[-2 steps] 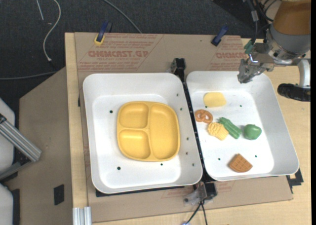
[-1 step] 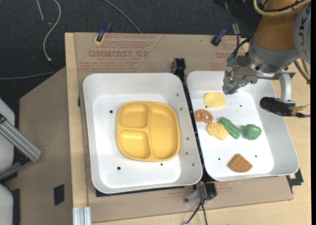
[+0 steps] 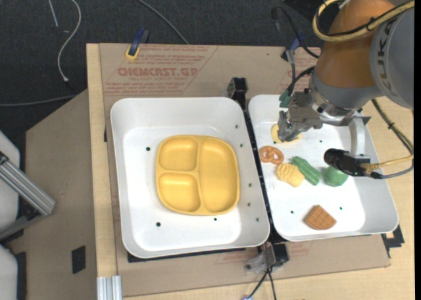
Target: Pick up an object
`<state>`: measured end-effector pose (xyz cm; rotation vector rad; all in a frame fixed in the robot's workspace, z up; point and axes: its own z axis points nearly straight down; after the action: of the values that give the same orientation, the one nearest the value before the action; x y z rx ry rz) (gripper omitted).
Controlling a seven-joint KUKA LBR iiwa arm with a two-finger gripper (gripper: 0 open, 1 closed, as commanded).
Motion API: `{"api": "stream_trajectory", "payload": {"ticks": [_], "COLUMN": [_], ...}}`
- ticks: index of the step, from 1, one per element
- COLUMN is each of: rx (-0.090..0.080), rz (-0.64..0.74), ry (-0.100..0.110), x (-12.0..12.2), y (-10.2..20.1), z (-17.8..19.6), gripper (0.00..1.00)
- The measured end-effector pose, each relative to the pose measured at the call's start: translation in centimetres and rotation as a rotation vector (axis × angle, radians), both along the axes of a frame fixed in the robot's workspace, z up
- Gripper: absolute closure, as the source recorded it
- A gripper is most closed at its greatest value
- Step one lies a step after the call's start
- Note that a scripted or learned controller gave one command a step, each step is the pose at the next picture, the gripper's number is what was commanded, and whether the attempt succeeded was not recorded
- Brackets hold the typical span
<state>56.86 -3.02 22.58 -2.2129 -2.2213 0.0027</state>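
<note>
My gripper (image 3: 289,127) hangs low over the far left part of the right bin (image 3: 375,216). Directly beneath it lies a pale yellow piece (image 3: 289,137), partly hidden by the gripper. Whether the piece is gripped I cannot tell. Just in front of it a brown pretzel (image 3: 270,155) lies near the bin's left wall. A yellow ridged piece (image 3: 289,174) and a long green piece (image 3: 306,170) lie side by side in the middle. A rounder green piece (image 3: 335,177) sits to their right. An orange waffle piece (image 3: 320,218) rests near the front.
The left bin (image 3: 131,174) holds a yellow divided plate (image 3: 197,175) at its middle. The grey and orange arm (image 3: 355,42) reaches in over the right bin's far right corner. Both bins stand on a cardboard sheet (image 3: 164,68).
</note>
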Motion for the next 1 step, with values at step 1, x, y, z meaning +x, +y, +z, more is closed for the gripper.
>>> {"api": "stream_trajectory", "payload": {"ticks": [1], "rx": [0.001], "rz": [0.002], "ry": [0.000], "x": [-2.91], "y": [5.32], "z": [-0.77], "gripper": [1.00]}}
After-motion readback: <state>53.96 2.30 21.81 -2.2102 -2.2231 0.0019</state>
